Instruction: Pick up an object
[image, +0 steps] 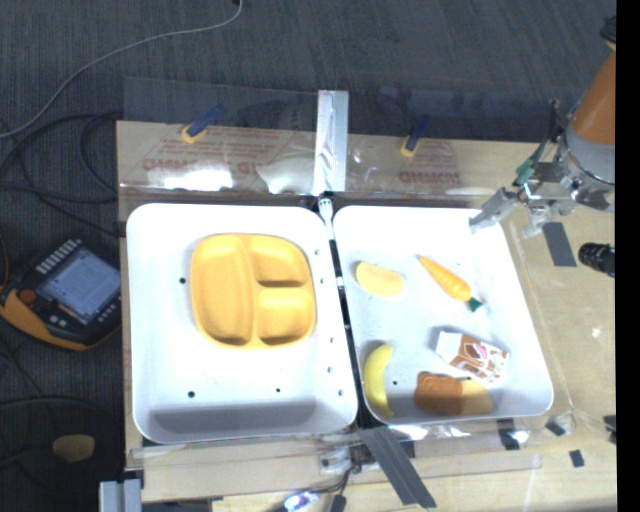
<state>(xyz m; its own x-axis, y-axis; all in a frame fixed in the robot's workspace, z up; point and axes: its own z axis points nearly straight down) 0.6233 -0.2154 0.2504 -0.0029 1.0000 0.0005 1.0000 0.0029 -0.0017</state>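
The gripper (515, 207) is seen above the far right corner of the right bin (520, 300), its two fingers spread apart with nothing between them. The arm (600, 120), grey with an orange band, is seen behind it at the right edge.

Several things are laid in the right bin, all nearer the camera than the gripper. A carrot (446, 278) is found just below and left of the gripper. A pale yellow slice (380, 279) lies farther left. A small printed carton (472, 357), a bread loaf (452, 393) and a banana (376, 378) are placed well below it.

Far to the left, a yellow divided tray (252, 289) is held in the left bin (160, 380).
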